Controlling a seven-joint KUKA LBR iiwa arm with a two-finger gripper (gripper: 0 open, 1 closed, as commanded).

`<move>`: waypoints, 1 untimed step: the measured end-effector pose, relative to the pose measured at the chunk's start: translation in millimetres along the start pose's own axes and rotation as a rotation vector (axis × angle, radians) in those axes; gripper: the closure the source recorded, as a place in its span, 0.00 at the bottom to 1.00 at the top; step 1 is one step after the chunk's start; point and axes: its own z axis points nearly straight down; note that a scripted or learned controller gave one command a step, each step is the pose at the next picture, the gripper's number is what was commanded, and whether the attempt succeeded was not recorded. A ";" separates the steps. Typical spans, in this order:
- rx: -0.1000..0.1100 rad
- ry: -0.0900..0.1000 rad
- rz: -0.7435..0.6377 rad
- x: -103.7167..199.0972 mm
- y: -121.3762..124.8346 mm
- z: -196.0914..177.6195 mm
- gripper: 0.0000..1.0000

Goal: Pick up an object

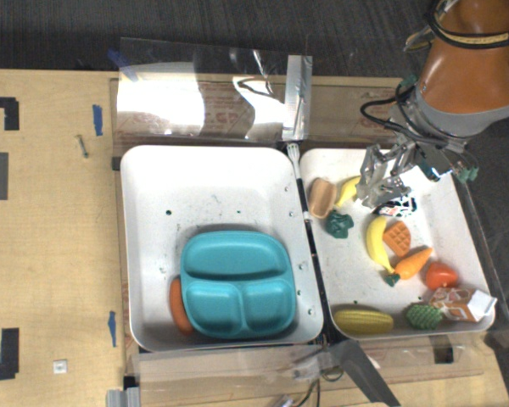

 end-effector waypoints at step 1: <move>0.004 -0.006 -0.158 -15.8 -24.5 -24.0 1.00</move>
